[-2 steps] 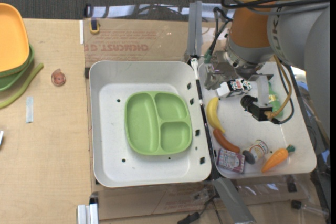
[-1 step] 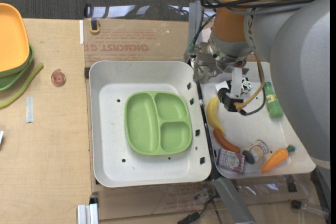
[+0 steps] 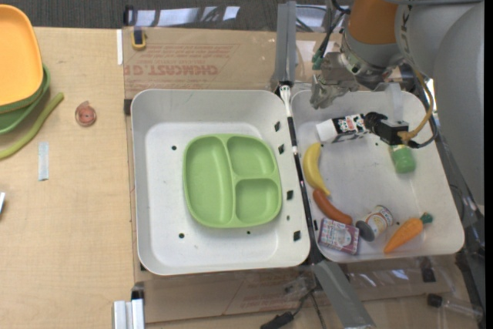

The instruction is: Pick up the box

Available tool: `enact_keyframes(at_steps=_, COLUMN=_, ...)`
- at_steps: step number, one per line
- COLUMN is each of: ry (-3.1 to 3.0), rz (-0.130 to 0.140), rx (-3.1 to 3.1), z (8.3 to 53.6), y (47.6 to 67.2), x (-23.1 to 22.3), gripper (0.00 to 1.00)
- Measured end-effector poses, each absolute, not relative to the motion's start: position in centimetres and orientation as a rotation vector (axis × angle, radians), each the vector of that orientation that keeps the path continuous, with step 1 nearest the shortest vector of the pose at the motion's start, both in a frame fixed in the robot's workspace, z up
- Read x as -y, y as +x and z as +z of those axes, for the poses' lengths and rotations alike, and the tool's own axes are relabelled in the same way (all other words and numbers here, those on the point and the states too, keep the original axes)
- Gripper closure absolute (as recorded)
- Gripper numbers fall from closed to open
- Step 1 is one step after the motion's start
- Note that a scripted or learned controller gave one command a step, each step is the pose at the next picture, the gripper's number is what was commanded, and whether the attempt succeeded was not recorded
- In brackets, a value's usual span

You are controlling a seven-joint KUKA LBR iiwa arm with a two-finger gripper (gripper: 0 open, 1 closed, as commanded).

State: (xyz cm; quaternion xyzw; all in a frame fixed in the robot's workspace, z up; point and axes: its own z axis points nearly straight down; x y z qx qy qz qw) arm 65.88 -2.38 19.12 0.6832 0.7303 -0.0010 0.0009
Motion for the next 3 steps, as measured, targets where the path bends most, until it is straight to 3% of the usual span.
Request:
enact_keyframes(at_steps=1, ry=2.148, rz=-0.003, rx=-2.291, z=19.1, y=65.9, x=-2.7, gripper=1.00)
enact_keyframes(at_steps=2, ry=1.900, rz=-0.003, rx=-2.503, z=23.2, y=55.3, x=2.3, gripper=1.00)
enact_keyframes(at_steps=3, ry=2.278, rz=-0.006, rx=-2.165, z=21.0, y=58.0, x=-0.6, gripper=1.00)
